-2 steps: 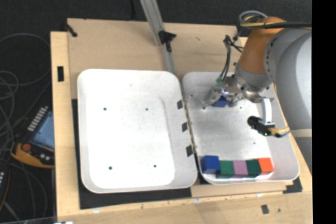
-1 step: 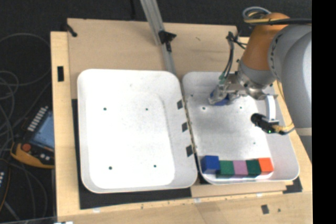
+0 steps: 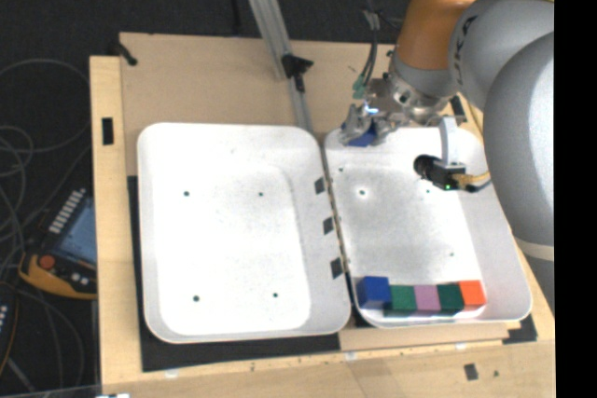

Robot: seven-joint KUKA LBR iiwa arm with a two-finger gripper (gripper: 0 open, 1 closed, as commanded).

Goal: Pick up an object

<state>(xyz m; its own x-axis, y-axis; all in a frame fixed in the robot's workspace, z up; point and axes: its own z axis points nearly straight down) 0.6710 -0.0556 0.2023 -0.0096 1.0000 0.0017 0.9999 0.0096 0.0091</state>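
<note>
Five small blocks sit in a row along the near wall of the right bin [image 3: 485,228]: blue [image 3: 374,291], green [image 3: 402,299], purple [image 3: 426,298], dark green [image 3: 451,296] and orange [image 3: 473,294]. My gripper [image 3: 362,128] hangs low over the far left corner of that bin, well away from the row. A small blue thing [image 3: 365,134] shows right at the gripper's tip, and the view is too small to tell whether it is held or lies on the bin floor.
The left bin [image 3: 159,200] lies beside the right one, with a ridge [image 3: 328,219] between them. A slanted metal pole [image 3: 270,23] rises behind the bins, close to the gripper. The arm's grey bulk [image 3: 522,107] covers the right bin's far right side.
</note>
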